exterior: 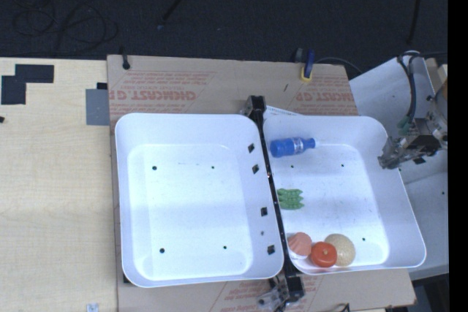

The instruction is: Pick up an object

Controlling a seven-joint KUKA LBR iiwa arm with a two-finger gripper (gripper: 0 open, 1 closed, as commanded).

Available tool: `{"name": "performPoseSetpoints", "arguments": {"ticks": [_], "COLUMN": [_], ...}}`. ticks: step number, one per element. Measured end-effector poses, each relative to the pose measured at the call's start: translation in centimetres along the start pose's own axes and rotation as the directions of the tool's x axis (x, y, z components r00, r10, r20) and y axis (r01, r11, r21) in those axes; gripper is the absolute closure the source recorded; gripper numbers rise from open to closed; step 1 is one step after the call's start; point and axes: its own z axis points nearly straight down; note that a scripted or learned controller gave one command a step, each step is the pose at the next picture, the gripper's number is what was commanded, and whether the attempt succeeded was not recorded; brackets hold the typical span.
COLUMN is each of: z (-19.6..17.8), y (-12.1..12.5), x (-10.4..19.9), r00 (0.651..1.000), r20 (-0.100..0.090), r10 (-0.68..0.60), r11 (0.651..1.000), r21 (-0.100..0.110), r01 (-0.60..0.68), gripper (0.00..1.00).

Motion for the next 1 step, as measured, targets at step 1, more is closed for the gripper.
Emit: {"name": "performPoseSetpoints", "arguments": {"ticks": [1], "z": [14.22], "y": [5.31], "x": [-1.47], "r00": [1.000], "r20": [-0.002], "r10": [-0.003], "r11": [1.000], "r21": [0.007], "r01": [0.003], "gripper": [1.00]}}
